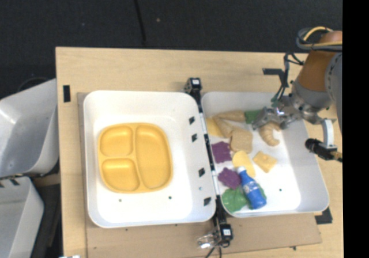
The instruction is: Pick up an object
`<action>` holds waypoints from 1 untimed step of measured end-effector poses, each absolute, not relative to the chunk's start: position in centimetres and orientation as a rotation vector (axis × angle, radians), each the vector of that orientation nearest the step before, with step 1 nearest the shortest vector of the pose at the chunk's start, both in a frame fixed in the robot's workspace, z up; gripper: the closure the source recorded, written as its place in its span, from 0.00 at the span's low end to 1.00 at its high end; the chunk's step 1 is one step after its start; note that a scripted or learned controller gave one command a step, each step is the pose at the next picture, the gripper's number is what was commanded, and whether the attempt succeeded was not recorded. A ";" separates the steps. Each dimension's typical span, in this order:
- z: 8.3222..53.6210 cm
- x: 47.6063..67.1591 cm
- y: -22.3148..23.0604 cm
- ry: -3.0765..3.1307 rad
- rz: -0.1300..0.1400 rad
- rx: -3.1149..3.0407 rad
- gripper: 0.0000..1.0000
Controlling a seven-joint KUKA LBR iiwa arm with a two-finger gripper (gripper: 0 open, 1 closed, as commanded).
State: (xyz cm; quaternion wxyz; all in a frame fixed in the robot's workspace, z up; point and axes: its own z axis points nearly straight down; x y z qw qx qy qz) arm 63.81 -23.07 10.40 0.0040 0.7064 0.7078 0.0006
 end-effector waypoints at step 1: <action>11.3 63.8 -23.2 2.220 0.000 2.209 1.00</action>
